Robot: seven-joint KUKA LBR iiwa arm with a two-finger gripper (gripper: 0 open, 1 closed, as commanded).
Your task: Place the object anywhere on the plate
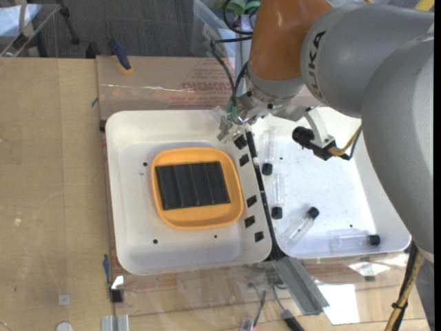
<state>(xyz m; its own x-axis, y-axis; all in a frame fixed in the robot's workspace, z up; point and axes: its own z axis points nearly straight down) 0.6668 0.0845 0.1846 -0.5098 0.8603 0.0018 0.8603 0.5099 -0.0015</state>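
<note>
**Vials lie in the right bin, orange plate in the left**

Nearest the camera, a clear vial with a black cap [350,240] lies close to the front rim of the right bin [386,243]. Just behind it, a second capped vial [302,223] rests tilted on the bin floor, and two more [276,197] [266,154] lie along the divider between the bins. In the left bin [131,185], an orange plate [198,187] with a dark ribbed centre sits flat, well apart from the vials. Farther back, the gripper [233,124] hangs over the rear of the divider under the orange-banded wrist; whether its fingers are spread or closed, I cannot tell. Beyond, a clear tub [213,9] holds colourful items.
</note>
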